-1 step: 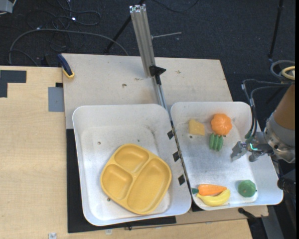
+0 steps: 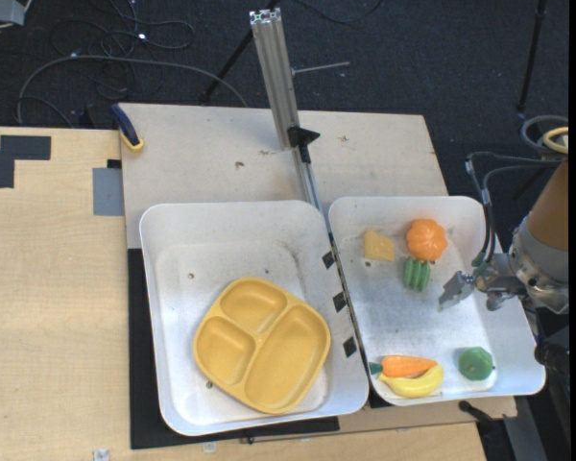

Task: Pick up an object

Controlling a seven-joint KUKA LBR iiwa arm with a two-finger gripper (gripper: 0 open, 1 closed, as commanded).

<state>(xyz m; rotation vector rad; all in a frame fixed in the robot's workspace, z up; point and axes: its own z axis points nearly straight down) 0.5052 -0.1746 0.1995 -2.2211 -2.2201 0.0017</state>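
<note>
The gripper (image 2: 458, 289) hangs over the right side of the right bin (image 2: 499, 229), its fingers slightly parted with nothing between them, so this looks like the approach step, before any grasp. No object is chosen by the task, and several lie within reach in this bin: an orange (image 2: 426, 239) at the far side with a green pepper-like toy (image 2: 417, 274) just near of it, a yellow wedge (image 2: 379, 247) to their left, a green round fruit (image 2: 475, 363) at the near right, and a carrot (image 2: 407, 365) resting against a banana (image 2: 415, 383) at the near edge. The left bin (image 2: 173, 257) holds a yellow divided plate (image 2: 261, 344). The green toy lies closest, just left of the fingertips; the next move likely calls for shifting left over it, descending, and closing.
</note>
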